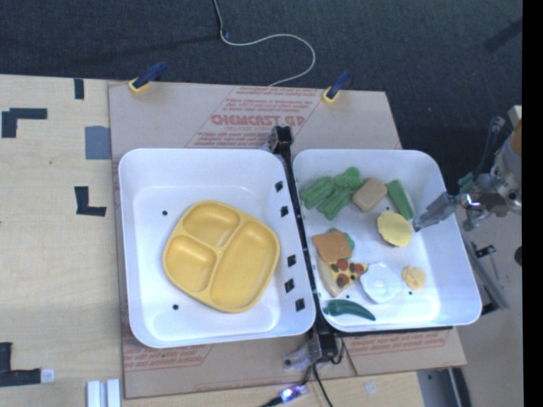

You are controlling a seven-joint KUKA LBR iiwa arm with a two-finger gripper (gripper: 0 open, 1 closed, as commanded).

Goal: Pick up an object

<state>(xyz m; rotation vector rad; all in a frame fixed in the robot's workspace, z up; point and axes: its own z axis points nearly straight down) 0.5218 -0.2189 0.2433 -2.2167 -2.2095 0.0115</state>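
The grey arm was mostly cut off at the right edge, and whether its two-finger gripper (424, 217) was wide or narrow could not be told. A round, flat yellow toy food piece (394, 228) lay in the right shallow white bin (454, 299), just beside the gripper's tip, to its left.

At the frame's right edge shows a pale grey, rounded piece of the robot arm (514, 155), with thin dark cables looping beside it. Its tool (424, 218) is a slim grey metal finger on a dark block with small teal-green fittings and silver hardware.
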